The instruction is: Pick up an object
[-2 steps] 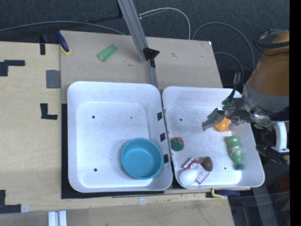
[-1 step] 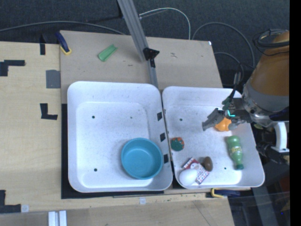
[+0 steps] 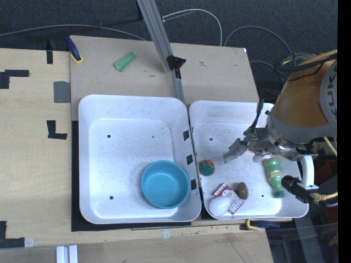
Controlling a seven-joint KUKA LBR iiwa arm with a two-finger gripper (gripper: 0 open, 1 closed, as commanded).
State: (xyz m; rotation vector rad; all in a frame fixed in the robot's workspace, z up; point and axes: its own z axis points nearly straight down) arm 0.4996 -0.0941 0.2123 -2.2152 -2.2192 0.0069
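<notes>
My gripper (image 3: 244, 154) hovers over the middle of the right bin (image 3: 219, 114), its fingers spread open with nothing between them. A green bottle (image 3: 273, 174) lies just to its right, partly under the wrist. Left of the gripper and a little lower sits a small green and red ball (image 3: 207, 167). Near the bin's front edge lie a brown lump (image 3: 242, 190), a white egg-shaped object (image 3: 218, 206) and a red and white packet (image 3: 232, 200).
The left bin (image 3: 109, 125) holds a blue bowl (image 3: 165, 183) at its front right. A green block (image 3: 124, 61) and a slanted metal pole (image 3: 159, 32) are on the board behind the bins. Cables trail at the back right.
</notes>
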